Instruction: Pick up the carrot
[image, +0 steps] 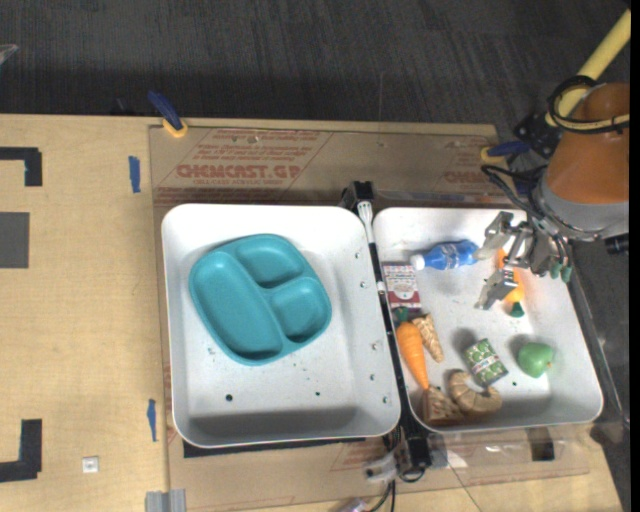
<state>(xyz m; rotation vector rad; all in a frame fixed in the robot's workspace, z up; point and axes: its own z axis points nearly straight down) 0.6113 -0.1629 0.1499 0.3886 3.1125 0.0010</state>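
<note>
Your carrot (411, 353) lies in the right bin (585, 330), near its left wall, tip toward the front, touching a small tan item (431, 338). A brown toy (470, 393), a green packet (486, 361) and a green fruit (535, 358) sit nearby. The gripper (503, 283) hangs well apart to the right, fingers spread over a small orange piece (514, 296), beside a blue bottle (447, 256). The left bin (190, 400) holds a teal tray (260, 297).

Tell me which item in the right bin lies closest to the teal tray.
The carrot, the orange piece along the right bin's left wall. The green fruit and blue bottle sit farther right.
</note>
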